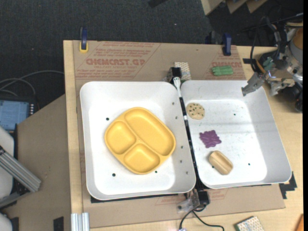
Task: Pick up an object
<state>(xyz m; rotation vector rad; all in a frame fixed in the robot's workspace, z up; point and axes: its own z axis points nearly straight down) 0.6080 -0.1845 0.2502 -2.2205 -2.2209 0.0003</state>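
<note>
two shallow white bins with rounded corners and a smooth, matte plastic look sit side by side on a brown board printed with red lettering. the left bin holds a glossy yellow divided plate, rounded-square in outline with three moulded compartments, turned at a slant and lying near the bin's middle. the right bin carries three small things toward its 9 o'clock side: a round tan cookie speckled with dark chips toward 11 o'clock, a flat purple piece with a ragged, crinkled edge just below it, and a smooth tan bread roll, oblong and tilted, at about 7 o'clock. the three lie apart from one another with nothing on top of them. the bin floor around them is dusted with fine dark flecks. the gripper hangs at the right bin's 1 o'clock corner, over its rim and well away from all three things; whether it is released or clenched cannot be told, and nothing shows in its grasp. a green ridged object lies on the board beyond the right bin at 12 o'clock, and blue and yellow clamps pin the board's far edge.
</note>
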